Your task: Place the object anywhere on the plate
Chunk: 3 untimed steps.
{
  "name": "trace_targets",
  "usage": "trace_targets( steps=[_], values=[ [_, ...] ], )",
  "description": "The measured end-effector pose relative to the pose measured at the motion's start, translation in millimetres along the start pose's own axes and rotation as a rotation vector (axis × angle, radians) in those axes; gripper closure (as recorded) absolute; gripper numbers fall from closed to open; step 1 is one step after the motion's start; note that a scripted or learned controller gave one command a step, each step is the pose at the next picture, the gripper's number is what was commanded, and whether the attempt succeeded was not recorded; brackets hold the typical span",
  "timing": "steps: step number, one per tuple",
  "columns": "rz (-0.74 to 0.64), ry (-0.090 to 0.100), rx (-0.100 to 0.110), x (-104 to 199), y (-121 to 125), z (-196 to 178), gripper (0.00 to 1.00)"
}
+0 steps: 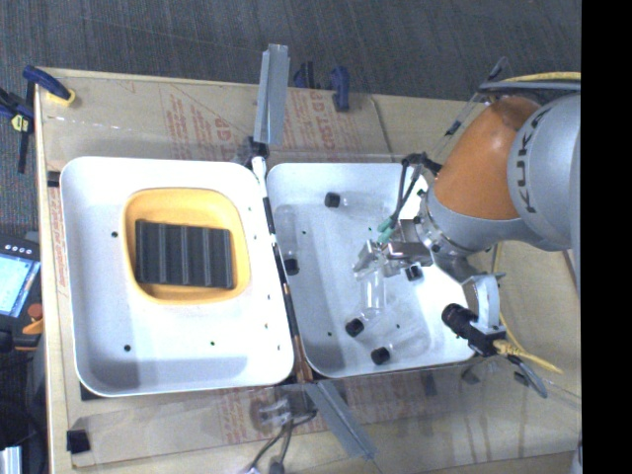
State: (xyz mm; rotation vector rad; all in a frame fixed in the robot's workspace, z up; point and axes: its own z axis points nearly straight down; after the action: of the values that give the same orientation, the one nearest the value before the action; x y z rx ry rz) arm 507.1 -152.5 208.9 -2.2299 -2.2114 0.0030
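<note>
White bins [99, 354]: 2; the plate sits in 1.
Grey arm [538, 171]: right of the plate.
Yellow plate [188, 207]: dark ridged centre.
Gripper [377, 265]: right of the plate; you cannot tell its state.
Black objects [333, 200]: several, right of the plate, off it.

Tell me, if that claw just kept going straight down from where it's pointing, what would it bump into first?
Probably the white floor of the right bin. The gripper points down over a bare patch, with small dark objects lying nearby. Depth is hard to judge from this slanted view.

The robot arm [538, 171] is a rounded grey casing with a broad orange band and dark lettering. Thin green and black cables [403, 205] run along its metallic wrist.
</note>
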Motion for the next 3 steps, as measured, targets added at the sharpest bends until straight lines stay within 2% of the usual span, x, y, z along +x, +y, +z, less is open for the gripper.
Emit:
trace_targets(
  steps=[1, 2, 3],
  values=[
    [-0.285, 0.0, 0.0, 32.9, 75.5, 15.7, 1.0],
    [-0.363, 0.0, -0.001, 114.4, 95.0, 17.1, 1.0],
    [-0.58, 0.001, 0.003, 150.0, 96.8, 17.9, 1.0]
  ],
)
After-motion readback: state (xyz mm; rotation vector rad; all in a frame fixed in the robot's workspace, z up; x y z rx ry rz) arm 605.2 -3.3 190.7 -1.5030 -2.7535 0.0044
